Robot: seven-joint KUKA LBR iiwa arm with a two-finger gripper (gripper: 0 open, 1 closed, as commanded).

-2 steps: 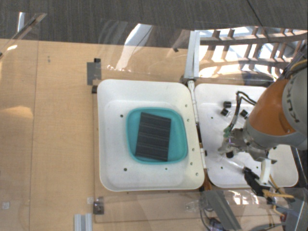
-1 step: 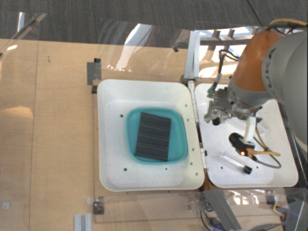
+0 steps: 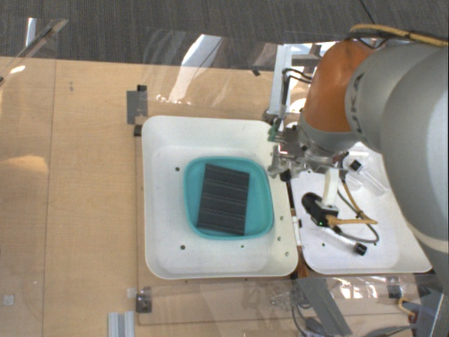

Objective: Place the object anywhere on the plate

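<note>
Camera view from above takes in a pale wooden bench (image 3: 70, 209) with a small dark metal bracket (image 3: 138, 107) standing near the top left corner of the left bin (image 3: 158, 209). That bin is shallow and white, and a teal square plate (image 3: 261, 209) with rounded corners sits in its middle. On the plate lies a dark ribbed block (image 3: 224, 199), flat, turned slightly clockwise, and well inside the plate's rim on all sides. It rests there alone, with nothing touching it from above.

Just right of the plate, over the seam where the two bins meet, hangs the arm's wrist, with the gripper (image 3: 284, 166) under it near the upper right corner of the left bin. It is apart from the block and from the plate. Whether it is released or clenched I cannot tell, since the wrist hides it.

Above the wrist is the orange band (image 3: 330, 93), then the broad grey arm (image 3: 407, 118) running off to the right. Below it lies the right bin (image 3: 393, 255), with black cables (image 3: 330, 216) and a pale tube draped over it.
</note>
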